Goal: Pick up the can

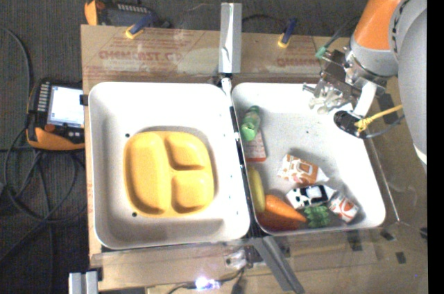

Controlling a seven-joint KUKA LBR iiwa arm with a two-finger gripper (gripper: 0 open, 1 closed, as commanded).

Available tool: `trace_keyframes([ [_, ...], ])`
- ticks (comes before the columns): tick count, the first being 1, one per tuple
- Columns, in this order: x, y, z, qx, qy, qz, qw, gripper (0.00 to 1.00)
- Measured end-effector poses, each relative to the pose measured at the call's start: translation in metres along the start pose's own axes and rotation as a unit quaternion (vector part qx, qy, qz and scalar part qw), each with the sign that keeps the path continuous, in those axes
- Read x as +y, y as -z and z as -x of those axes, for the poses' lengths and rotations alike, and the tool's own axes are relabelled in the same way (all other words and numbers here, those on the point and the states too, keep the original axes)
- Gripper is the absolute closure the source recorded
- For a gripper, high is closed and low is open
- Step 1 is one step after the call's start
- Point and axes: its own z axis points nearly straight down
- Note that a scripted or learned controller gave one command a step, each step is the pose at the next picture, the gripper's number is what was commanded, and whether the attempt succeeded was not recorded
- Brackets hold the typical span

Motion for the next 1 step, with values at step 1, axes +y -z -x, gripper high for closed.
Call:
trace_keyframes([
  [1,-0.0004,-0.0003,-0.0011,0.0,0.001,0.0,1.0,0.0],
])
